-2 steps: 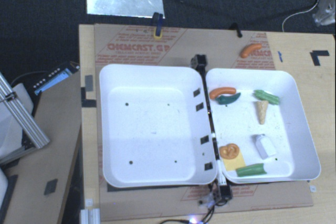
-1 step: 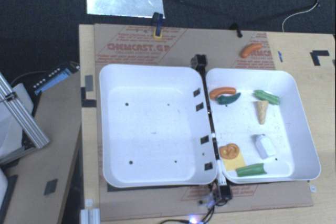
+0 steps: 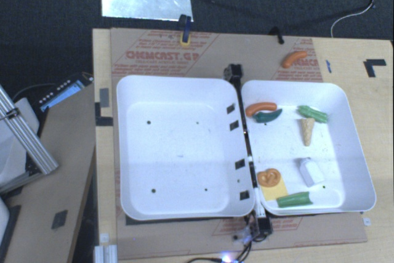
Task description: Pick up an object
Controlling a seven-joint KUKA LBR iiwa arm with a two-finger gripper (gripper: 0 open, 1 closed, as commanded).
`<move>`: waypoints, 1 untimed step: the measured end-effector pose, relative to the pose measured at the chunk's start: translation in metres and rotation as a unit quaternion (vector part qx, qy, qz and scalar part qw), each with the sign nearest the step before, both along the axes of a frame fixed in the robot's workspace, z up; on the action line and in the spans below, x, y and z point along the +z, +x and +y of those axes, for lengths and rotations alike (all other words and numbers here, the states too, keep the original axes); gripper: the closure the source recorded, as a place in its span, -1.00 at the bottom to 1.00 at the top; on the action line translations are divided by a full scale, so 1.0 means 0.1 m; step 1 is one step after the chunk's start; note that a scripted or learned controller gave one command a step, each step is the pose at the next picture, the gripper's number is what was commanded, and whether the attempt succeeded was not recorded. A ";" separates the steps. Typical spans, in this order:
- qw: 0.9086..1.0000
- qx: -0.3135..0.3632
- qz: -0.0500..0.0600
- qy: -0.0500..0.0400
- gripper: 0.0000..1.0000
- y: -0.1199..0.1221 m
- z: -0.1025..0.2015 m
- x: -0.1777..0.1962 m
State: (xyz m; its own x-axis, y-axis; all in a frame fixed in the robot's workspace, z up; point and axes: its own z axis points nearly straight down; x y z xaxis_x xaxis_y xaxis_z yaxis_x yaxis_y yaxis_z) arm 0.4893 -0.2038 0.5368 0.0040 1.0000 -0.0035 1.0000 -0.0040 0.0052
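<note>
Bins side by side on bench. Right bin (image 3: pixel 354 151) holds every pickable toy: orange sausage (image 3: pixel 261 108) at its far-left corner, cone (image 3: pixel 307 130) mid-bin, white block (image 3: pixel 309 172) nearer. Nothing lifted; whole pick remains. Claw state: cannot tell.

bench (image 3: pixel 203 49) | bears left bin (image 3: pixel 178 154), right bin (image 3: pixel 345 151) | orange sausage (image 3: pixel 294 59) on board behind right bin

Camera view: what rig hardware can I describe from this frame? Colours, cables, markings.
Two shallow white bins, left and right, joined along the seam by small black brackets. They sit on a brown board printed in red "CHEMCAST GP". A yellow-and-blue clamp grips its far edge. A thin white cable curls on the dark floor at upper right. A silver aluminium strut stands at left.
</note>
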 end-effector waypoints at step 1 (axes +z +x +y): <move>1.000 0.002 0.001 0.001 1.00 -0.03 -0.03 -0.02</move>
